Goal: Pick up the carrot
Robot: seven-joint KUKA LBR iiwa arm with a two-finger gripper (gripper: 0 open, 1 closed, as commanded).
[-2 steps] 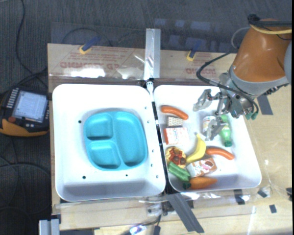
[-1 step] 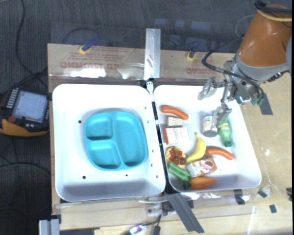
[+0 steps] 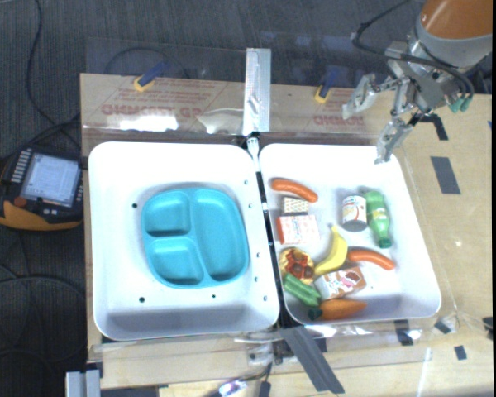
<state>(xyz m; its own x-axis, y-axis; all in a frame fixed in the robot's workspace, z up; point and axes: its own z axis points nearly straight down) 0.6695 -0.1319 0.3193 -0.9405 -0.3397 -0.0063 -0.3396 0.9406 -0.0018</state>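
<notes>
The carrot (image 3: 344, 308) is orange with a green end. It lies flat along the front wall of the right bin (image 3: 413, 222), just below a small food packet (image 3: 341, 283). My gripper (image 3: 377, 121) hangs above the bin's far right corner, well away from the carrot. It is open, its fingers (image 3: 389, 142) spread wide with nothing between them.
Around the carrot the right bin holds two orange sausages (image 3: 294, 188) (image 3: 370, 259), a banana (image 3: 334, 251), a green bottle (image 3: 379, 218), a can (image 3: 354, 211), a red-and-white box (image 3: 298, 228) and a green vegetable (image 3: 301, 290). The left bin (image 3: 116, 304) holds a blue divided plate (image 3: 195, 234).
</notes>
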